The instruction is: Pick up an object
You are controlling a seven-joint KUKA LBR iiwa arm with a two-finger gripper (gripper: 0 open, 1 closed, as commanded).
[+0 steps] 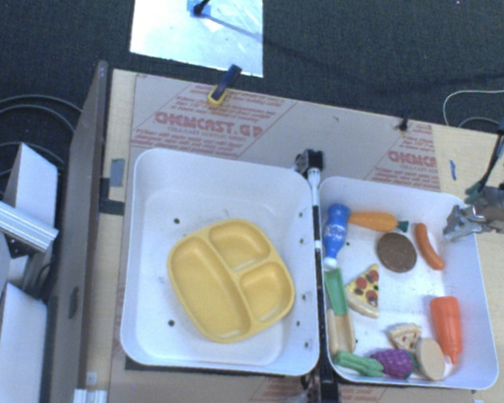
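Observation:
The right white bin [482,339] holds several toy foods. A blue bottle [335,230] lies along its left wall, with a small carrot [374,220] and a brown round patty [396,252] beside it. An orange sausage [428,246] lies near the back right. A pizza slice [366,289] sits mid-bin and a large carrot [446,327] lies at the right. Purple grapes [393,361], a green pod [356,362] and a beige disc [432,359] crowd the front. My gripper [463,221] hovers over the bin's back right corner, just right of the sausage, with nothing seen in it.
The left white bin [161,193] carries a yellow divided plate [229,279]. A green and tan stick [337,310] lies along the divider between the bins. Cables run across the dark floor at the left and the upper right. A shiny sheet [201,12] lies behind the bench.

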